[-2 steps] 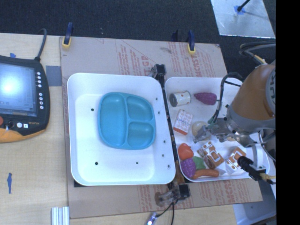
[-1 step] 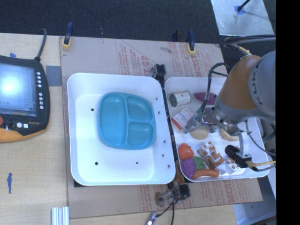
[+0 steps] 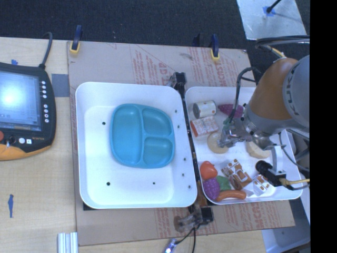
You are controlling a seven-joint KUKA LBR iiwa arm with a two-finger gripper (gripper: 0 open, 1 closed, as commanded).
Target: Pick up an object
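Arm over right bin, grasp state unreadable.
Two-finger gripper (image 3: 229,136) is hovering above round tan disc (image 3: 215,143) in right white bin (image 3: 293,196); sectioned blue plastic plate (image 3: 142,136) is lying in left bin (image 3: 89,141).

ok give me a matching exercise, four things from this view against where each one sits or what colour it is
Things:
1. divided plate
2. toy tomato
3. toy grapes
4. tablet screen

Places or colours:
A. purple, near edge of the right bin
B. on the bench, left of both bins
C. light blue, in the left bin
D. red, in the right bin, just above the grapes

Pairs: 1-C, 2-D, 3-A, 4-B
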